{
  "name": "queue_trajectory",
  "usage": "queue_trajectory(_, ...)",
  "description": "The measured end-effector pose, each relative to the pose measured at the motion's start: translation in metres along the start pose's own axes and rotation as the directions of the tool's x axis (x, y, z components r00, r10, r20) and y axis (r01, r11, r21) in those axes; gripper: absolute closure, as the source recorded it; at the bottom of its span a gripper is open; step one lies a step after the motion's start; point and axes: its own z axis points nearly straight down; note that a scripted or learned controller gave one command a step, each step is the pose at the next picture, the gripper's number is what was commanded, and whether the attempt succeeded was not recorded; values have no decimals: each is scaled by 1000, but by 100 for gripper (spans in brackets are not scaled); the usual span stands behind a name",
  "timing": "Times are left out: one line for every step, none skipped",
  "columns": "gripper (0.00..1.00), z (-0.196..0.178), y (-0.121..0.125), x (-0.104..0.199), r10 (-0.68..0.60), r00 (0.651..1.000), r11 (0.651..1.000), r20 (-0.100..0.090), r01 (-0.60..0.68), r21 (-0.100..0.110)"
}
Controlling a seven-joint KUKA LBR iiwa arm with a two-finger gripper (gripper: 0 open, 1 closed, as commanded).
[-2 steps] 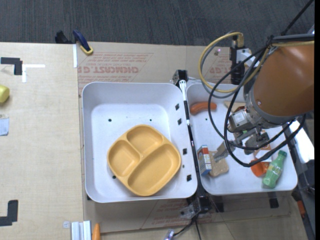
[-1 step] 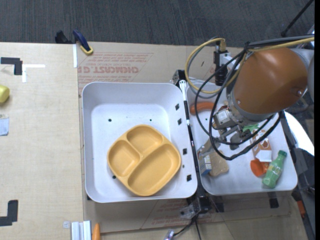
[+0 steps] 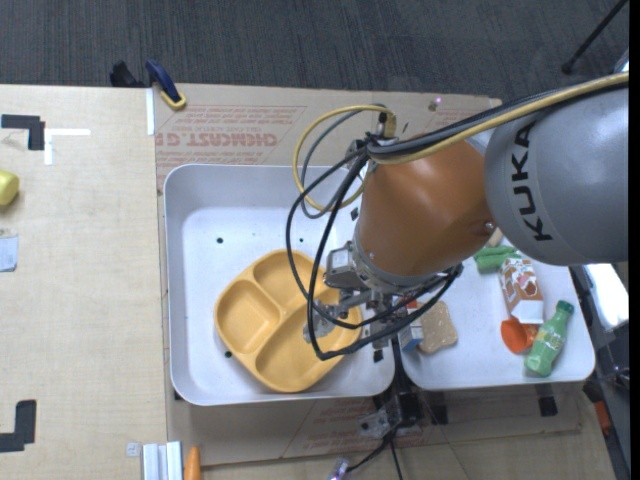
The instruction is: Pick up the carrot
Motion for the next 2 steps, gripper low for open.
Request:
queue_trajectory(0,74,19,-39,16,1000,1000,-3,-16,-1)
queue_trajectory(100,67,17,-35,22,1000,1000,-11,-22,-3)
